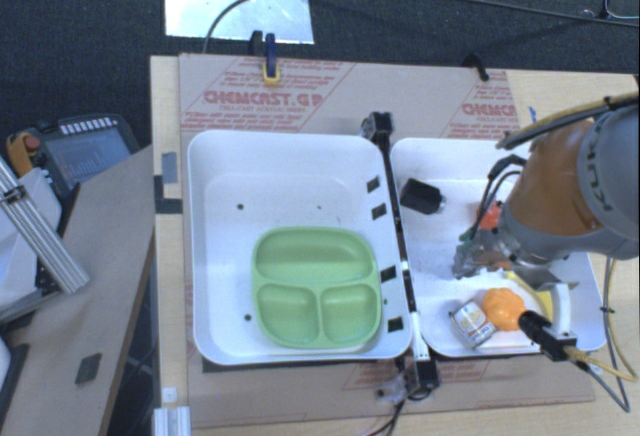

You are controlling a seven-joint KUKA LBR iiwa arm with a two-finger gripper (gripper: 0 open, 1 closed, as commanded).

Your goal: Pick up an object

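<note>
Green tray (317, 286) in left bin (215, 174) — claw (470, 259) over right bin (440, 154).

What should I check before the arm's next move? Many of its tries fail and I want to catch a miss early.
1. Claw is over the right bin, where the loose things lie: ok.
2. Something is held in the claw: cannot tell, the arm hides its tips.
3. Targets within reach: ok; the orange ball and small can sit side by side near the front wall, apart from the claw.
4. Black block is away from the arm, near the divider: ok.
5. Green tray lies flat in the left bin, out of the way: ok.
</note>
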